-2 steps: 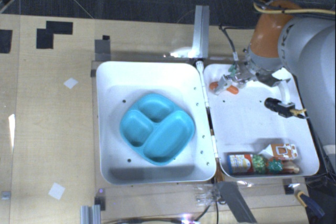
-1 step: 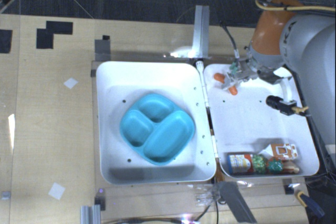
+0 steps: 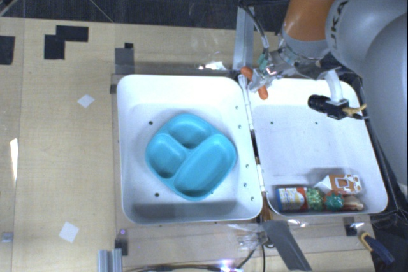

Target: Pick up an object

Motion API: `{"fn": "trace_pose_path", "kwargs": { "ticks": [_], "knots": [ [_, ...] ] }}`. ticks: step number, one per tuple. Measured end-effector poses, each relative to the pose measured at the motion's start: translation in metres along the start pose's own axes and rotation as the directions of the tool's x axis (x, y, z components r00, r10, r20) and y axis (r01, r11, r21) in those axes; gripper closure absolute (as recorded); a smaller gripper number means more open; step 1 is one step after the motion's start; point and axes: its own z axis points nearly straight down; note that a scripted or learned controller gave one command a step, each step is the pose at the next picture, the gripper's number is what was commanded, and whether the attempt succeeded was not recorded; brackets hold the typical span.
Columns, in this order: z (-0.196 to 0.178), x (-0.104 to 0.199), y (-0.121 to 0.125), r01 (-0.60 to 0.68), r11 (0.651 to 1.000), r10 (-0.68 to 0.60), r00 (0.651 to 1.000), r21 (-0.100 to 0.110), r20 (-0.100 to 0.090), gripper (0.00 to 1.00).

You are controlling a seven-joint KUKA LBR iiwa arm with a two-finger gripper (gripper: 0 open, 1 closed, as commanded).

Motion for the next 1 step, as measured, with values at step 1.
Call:
{"fn": "trace_pose_path", "kwargs": {
  "ticks": [1],
  "knots": [
    [0.0019,-0.0068,-0.0223,-0.083,0.997,0.083,0.997,0.004,0.000,1.00]
  ]
}}
